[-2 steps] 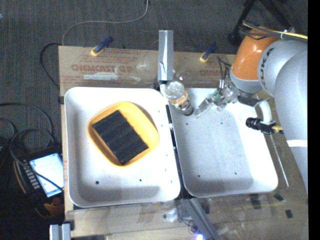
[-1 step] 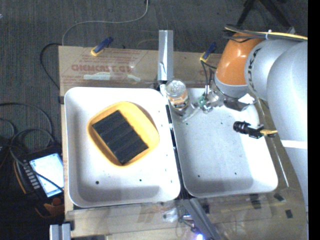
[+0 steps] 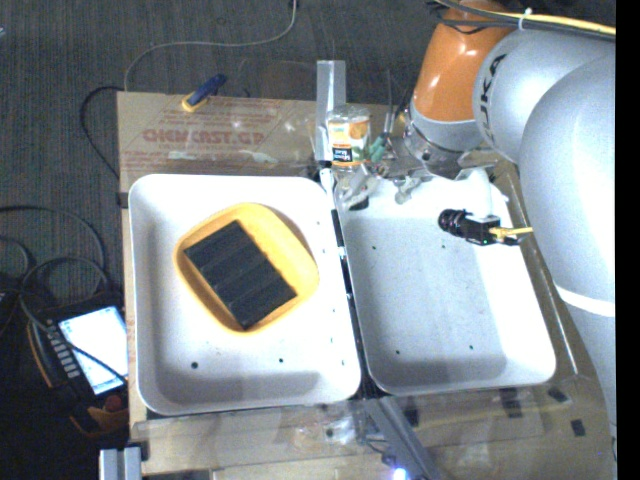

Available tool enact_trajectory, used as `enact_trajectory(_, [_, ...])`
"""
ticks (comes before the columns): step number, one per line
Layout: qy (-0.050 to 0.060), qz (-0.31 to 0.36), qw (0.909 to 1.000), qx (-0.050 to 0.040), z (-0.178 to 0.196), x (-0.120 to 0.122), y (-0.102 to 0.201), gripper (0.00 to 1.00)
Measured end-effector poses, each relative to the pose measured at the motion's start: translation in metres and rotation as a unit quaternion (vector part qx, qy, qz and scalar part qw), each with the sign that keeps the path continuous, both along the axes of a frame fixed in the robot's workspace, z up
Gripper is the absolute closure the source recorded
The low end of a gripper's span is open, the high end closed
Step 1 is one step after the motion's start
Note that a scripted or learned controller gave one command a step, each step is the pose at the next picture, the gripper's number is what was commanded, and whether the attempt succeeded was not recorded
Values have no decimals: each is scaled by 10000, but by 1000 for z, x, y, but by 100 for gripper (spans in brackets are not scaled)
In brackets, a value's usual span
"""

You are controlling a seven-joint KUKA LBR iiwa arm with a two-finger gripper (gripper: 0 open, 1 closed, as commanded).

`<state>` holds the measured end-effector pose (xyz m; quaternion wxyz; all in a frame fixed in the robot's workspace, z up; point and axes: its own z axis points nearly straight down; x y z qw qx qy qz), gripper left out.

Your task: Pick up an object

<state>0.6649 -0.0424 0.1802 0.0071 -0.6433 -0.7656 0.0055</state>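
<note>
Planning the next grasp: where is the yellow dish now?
Camera view: the yellow dish lies centred in the left bin, a black ridged pad on it, well left of the gripper.

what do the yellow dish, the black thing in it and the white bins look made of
yellow dish: probably moulded plastic, smooth with a soft sheen and rounded rim.
black slab inside it: matte, ribbed in parallel bands, maybe rubber or foam; can't tell which.
white bins: look like thin formed plastic, smooth, rounded corners.
</note>
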Motion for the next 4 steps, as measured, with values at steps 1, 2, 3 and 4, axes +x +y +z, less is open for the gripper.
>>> enact_trajectory(1, [-84, -1965, 9805, -37, 48, -26, -56, 0])
enact_trajectory(2, [-78, -1611, 9869, -40, -57, 2, -114, 0])
enact_trajectory(3, [-143, 229, 9996, -20, -89, -85, -163, 0])
enact_trajectory(4, [-94, 360, 9993, 3, -51, -124, -180, 0])
